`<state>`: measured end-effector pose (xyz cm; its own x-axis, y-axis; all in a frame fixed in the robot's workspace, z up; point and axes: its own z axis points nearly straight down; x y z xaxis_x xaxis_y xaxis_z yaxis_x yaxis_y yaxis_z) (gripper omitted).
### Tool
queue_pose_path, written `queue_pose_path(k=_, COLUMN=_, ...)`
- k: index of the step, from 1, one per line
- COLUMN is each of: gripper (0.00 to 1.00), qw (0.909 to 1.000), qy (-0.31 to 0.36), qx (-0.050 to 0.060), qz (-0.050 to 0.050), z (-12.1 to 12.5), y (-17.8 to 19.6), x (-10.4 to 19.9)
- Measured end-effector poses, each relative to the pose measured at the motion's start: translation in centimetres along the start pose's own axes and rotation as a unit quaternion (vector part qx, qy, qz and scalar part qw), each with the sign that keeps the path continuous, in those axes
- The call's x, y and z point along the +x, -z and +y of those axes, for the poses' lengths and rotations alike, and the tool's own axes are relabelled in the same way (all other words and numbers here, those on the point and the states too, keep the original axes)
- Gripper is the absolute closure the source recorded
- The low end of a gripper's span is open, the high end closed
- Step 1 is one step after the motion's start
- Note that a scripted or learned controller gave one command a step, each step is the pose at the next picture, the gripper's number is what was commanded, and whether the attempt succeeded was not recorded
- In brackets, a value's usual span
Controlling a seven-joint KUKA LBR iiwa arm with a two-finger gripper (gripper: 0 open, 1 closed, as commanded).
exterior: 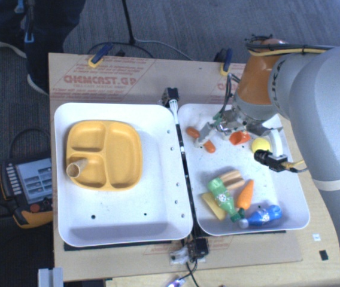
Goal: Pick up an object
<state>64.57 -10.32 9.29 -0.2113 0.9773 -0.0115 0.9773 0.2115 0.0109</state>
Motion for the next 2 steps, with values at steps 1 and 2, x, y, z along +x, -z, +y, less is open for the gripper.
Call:
queue_pose_path(k=1, gripper=1.0, qw=1.0, qy=0.001, qx=-0.002, qz=0.004, z=0.3, y=1.2, x=0.4)
queue_pose_path(k=2, gripper=1.0, qw=0.9995, qy=-0.03, qx=0.004, qz=0.005, z=0.9, y=16.3, x=8.0)
